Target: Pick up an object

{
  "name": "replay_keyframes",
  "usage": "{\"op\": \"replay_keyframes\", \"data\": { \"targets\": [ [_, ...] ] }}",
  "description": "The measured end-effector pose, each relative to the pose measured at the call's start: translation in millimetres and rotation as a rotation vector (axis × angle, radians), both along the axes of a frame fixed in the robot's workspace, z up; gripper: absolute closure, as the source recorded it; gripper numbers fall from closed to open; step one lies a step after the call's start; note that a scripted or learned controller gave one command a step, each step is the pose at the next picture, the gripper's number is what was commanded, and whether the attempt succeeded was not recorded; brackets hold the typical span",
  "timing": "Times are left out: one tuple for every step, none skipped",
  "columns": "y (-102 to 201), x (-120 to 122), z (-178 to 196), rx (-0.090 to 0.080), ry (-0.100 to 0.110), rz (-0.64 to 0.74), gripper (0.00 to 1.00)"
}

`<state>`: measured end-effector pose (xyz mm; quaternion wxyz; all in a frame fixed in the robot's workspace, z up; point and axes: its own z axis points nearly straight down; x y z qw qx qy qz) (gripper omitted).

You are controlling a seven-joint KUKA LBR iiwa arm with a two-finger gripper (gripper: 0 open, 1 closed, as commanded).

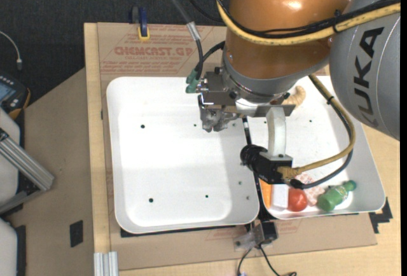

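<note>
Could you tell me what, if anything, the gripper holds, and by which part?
Nothing visible is held; the two-finger gripper hangs over the shallow white left bin, no object at it.

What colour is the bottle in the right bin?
The bottle is green; camera view.

A pale wooden bench (63, 122) carries a brown board (159, 46) printed with red lettering. On the board, two shallow white bins sit side by side, one at the view's left (165, 166) and one at its right (315, 135). A blue clamp (143, 21) grips the board's far edge.
</note>
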<state>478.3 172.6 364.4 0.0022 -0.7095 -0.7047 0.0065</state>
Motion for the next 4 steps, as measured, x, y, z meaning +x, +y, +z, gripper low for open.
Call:
{"op": "replay_keyframes", "data": {
  "targets": [
    [27, -3, -156, 0.000, 0.006, 0.007, 1.00],
    [53, 13, -285, 0.008, -0.015, 0.007, 1.00],
    [52, 13, -278, 0.008, -0.016, 0.005, 0.00],
    [-3, 58, -154, 0.007, -0.027, 0.000, 0.00]
  ]
}}
